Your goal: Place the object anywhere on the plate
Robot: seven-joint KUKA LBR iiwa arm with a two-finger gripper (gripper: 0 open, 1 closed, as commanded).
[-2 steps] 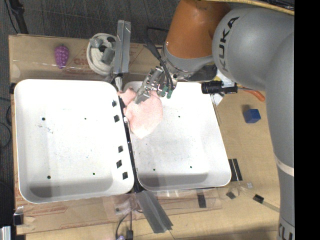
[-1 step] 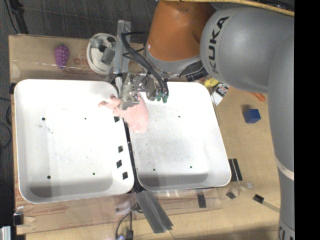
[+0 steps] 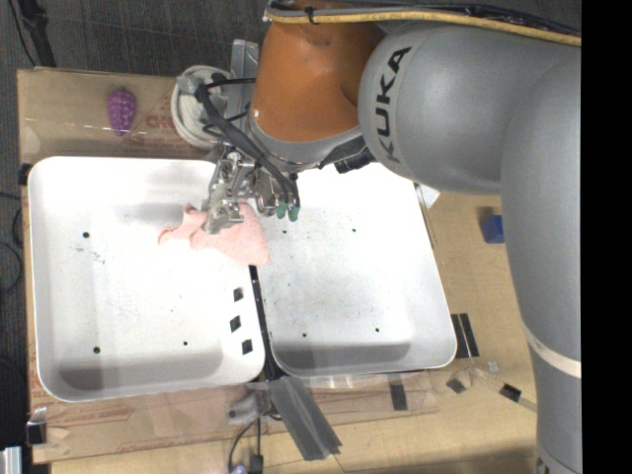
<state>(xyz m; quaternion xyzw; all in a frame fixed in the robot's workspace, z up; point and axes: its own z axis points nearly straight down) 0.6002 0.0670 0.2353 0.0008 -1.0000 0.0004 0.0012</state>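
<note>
From the left, I see the pink cloth-like object (image 3: 219,233) lying crumpled at the left bin's (image 3: 99,304) right edge; it looks soft, light and floppy. My end effector (image 3: 225,208) sits on its upper part, apparently pinching a fold, and I judge a bunched ridge the best hold.

Even, fairly bright light falls from above onto my bench, and the two white bins come out close to washed out. The left bin (image 3: 128,294) shows a soft grey shadow along its near wall and a fainter one just left of my gripper (image 3: 229,201). My grey arm (image 3: 474,87) above that bin's right side carries a broad dull sheen. The picture is slightly soft and grainy; small details around my wrist smear together.
</note>
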